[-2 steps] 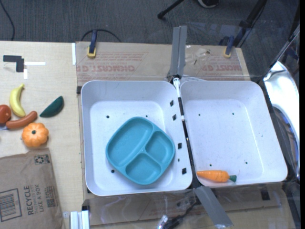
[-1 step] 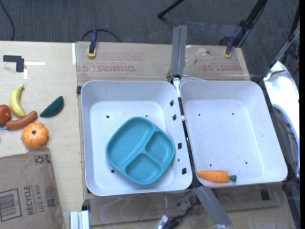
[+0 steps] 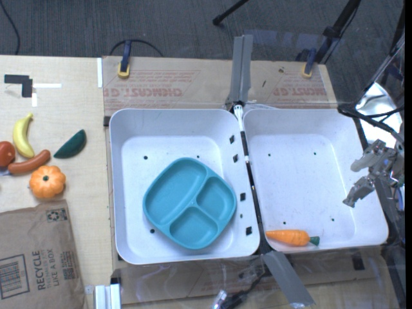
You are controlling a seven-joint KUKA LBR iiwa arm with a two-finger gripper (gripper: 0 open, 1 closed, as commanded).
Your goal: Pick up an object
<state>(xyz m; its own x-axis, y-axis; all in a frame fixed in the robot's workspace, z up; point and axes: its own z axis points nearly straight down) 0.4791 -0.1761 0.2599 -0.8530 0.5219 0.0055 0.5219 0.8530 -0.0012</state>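
Hand (image 3: 364, 177) hovers at the right rim of the right white plastic bin (image 3: 296, 134), fingers spread apart, gripping nothing. Orange toy carrot (image 3: 288, 237) lies at that bin's front wall, well apart from the hand. Blue divided plate (image 3: 189, 203) sits in the left bin (image 3: 129, 172).

Two bins sit side by side on the table (image 3: 167, 82); the left bin (image 3: 122, 172) holds a divided tray (image 3: 190, 203); the right bin (image 3: 341, 147) holds a carrot (image 3: 290, 237) against its front wall; the tool (image 3: 365, 176) is at its right edge.
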